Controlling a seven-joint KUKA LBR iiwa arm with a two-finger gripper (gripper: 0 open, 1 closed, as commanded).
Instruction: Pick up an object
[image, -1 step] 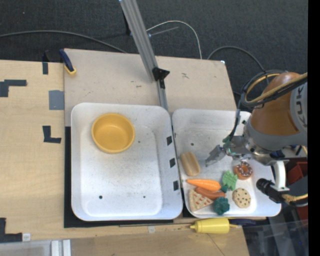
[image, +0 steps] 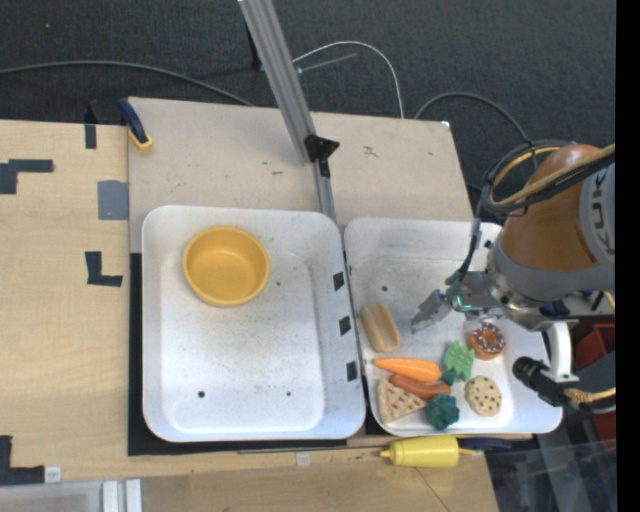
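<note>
Gripper (image: 432, 312) over right bin (image: 400, 250), fingers apart, nothing held, bread roll (image: 379, 327) just beside, carrot (image: 408, 369) below, yellow bowl (image: 226, 265) in left bin (image: 250, 400)

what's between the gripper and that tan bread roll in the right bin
Nothing visible. The gripper hangs over the right bin, just right of the bread roll, with bare bin floor between them. The carrot and the other toy food lie further toward the bin's near edge, out of that line.

Probably a robotics lab, taped bench (image: 60, 300), loose cables (image: 350, 50), toy food (image: 405, 370) in white bins (image: 300, 400)
</note>
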